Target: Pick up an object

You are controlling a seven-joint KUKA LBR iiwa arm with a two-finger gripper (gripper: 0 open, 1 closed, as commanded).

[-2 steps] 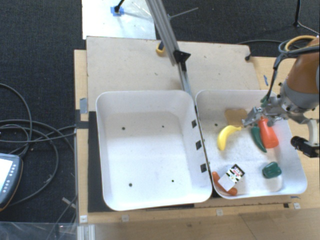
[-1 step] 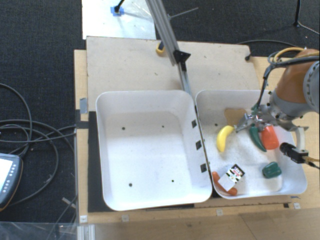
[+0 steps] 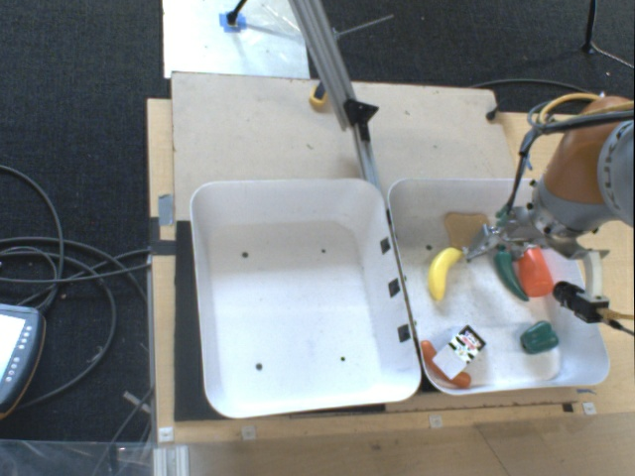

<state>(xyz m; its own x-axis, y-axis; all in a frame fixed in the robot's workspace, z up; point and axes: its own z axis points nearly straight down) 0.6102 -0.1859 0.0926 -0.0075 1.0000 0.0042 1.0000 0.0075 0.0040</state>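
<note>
Yellow banana [image 3: 444, 273] lies in my right bin [image 3: 595, 365], just left of the tool [image 3: 516, 256]. I see the tool low over the bin's far side, right above an orange-red piece [image 3: 537, 274] and a green pepper-like piece [image 3: 510, 274]; I cannot tell its grip state. A dark green piece [image 3: 539, 338] sits nearer the front.

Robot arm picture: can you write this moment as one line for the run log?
arm: over right white bin | gripper: beside orange-and-green pepper-shaped toy | yellow banana toy: lying free | lift: not seen
</note>
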